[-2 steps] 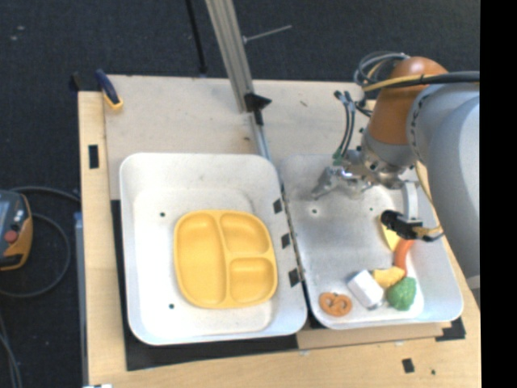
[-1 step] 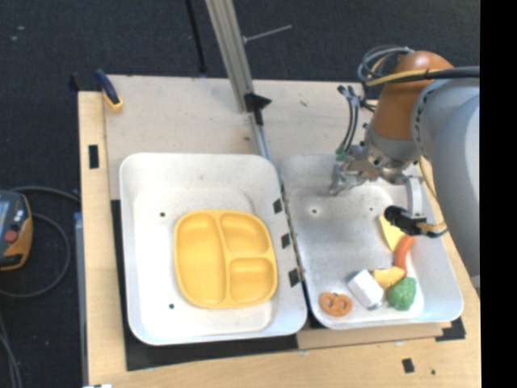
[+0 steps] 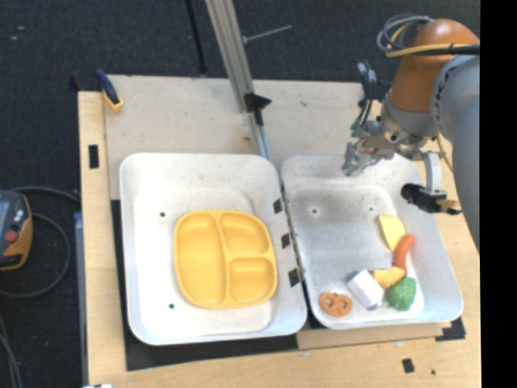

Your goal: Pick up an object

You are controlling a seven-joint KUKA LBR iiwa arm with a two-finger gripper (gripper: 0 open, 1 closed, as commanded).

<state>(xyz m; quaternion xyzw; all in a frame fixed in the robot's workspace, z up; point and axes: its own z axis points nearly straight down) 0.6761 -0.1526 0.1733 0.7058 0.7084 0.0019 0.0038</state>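
Pincer (image 3: 355, 162) hangs at about one o'clock in the view, over the far rim of the right bin (image 3: 323, 217), with nothing seen between its tips; whether it is spread or closed cannot be told from this angle. Above it rises the grey arm (image 3: 460, 95) with its orange band (image 3: 424, 63).

Small objects lie clustered in the right bin's near corner, toward five o'clock, well apart from the pincer: a pale yellow wedge (image 3: 392, 231), an orange carrot-like piece (image 3: 402, 250), a white block (image 3: 364, 288), a green knobbly lump (image 3: 402, 293) and a brown pretzel shape (image 3: 334, 303). These sit close together, several touching, which crowds any single one.

Toward seven o'clock, the left bin (image 3: 145, 208) holds a glossy yellow divided tray (image 3: 224, 257) with rounded corners and three compartments. Both bins are shallow, white and slightly scuffed. A slanted metal rail (image 3: 230, 43) stands on the tan surface (image 3: 161, 111) at twelve o'clock.
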